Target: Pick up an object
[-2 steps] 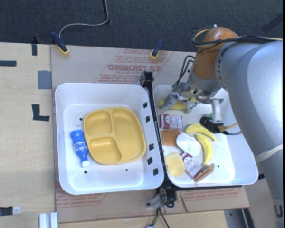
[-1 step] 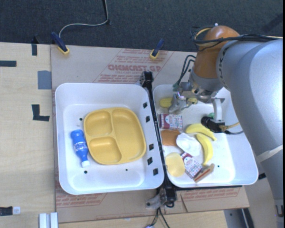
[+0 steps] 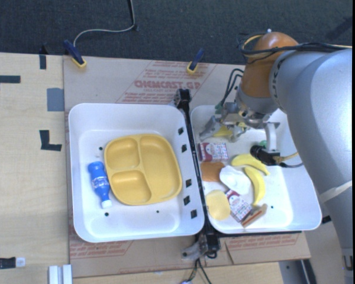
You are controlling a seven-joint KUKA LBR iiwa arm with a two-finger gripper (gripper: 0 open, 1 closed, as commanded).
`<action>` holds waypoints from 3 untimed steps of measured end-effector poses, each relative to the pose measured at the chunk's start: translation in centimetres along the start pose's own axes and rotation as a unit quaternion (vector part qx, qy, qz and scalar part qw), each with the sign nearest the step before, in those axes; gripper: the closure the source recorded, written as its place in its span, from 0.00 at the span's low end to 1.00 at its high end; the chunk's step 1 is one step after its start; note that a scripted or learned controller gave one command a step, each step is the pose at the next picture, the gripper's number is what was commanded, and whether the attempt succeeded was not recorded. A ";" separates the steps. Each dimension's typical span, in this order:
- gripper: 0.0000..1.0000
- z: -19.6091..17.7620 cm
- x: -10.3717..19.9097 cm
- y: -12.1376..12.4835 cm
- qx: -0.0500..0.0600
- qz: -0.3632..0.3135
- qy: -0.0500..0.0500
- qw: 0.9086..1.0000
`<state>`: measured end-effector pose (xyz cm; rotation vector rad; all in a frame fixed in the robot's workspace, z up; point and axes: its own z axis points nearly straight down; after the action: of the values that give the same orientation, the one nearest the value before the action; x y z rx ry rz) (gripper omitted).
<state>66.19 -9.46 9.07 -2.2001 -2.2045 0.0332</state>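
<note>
The task looks barely begun, by my reading: nothing is lifted yet. The gripper sits low at the far end of the right bin, its metal parts crowded over a small yellowish item; whether the gripper is wide or narrow I cannot tell, and no object is visibly held.

The candidates for picking lie in that right bin, just nearer than the gripper: a small red-and-white packet, a banana, a white crumpled piece, a round tan item and a labelled packet beside a brownish stick at the near end. They lie packed together, several touching, so a clean pick will likely need a careful choice of target.

The left bin holds a yellow divided plate and a blue bottle lying just left of it.

Both bins rest on a cardboard sheet with red lettering, clamped at its far edge to the pale wooden surface. Beyond the surface lies dark carpet with a cable trailing across it.
</note>
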 end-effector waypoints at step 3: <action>0.00 0.5 -0.2 0.7 -0.017 0.001 -0.003 1.000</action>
<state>66.82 -9.69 8.52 -2.2212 -2.2228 0.0033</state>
